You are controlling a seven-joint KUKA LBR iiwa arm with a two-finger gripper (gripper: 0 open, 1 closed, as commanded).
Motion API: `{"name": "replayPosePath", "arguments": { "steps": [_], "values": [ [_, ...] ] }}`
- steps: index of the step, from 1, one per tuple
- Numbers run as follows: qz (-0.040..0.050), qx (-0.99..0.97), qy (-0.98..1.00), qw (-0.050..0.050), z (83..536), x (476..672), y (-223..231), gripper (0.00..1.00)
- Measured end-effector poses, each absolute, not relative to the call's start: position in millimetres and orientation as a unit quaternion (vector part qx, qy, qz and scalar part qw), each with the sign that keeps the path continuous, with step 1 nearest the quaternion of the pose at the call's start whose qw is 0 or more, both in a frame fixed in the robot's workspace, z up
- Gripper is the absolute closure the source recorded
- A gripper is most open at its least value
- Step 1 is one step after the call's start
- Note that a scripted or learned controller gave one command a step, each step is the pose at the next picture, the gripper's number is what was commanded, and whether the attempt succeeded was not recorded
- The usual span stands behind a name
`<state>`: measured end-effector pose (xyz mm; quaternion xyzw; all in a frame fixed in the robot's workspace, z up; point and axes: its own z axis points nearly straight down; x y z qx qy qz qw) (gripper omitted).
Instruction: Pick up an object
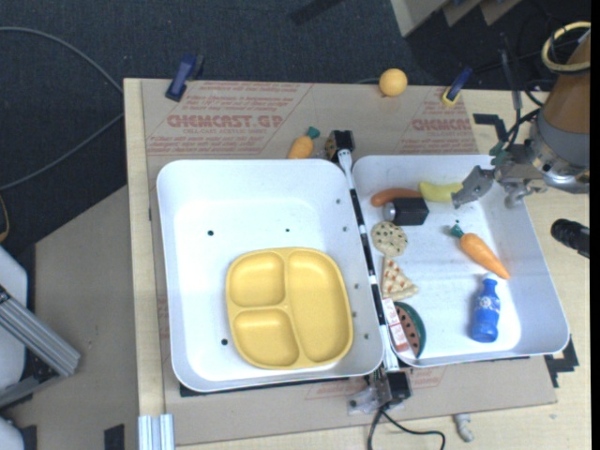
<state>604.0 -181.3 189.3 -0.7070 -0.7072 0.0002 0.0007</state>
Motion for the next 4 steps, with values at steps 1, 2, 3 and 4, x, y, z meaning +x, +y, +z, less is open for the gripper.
{"name": "replayPosePath", "arguments": {
  "steps": [1,2,3,4],
  "values": [
    [-0.0009,-0.706,-0.708,0.001,84.8,584.3,-213.9,0.00],
    [0.0002,-0.707,-0.707,0.001,84.5,563.4,-183.6,0.00],
    [-0.0001,-0.707,-0.707,0.000,94.5,563.8,-184.0,1.00],
    [-0.0007,-0.706,-0.708,0.000,84.2,586.8,-110.1,1.00]
  ]
}}
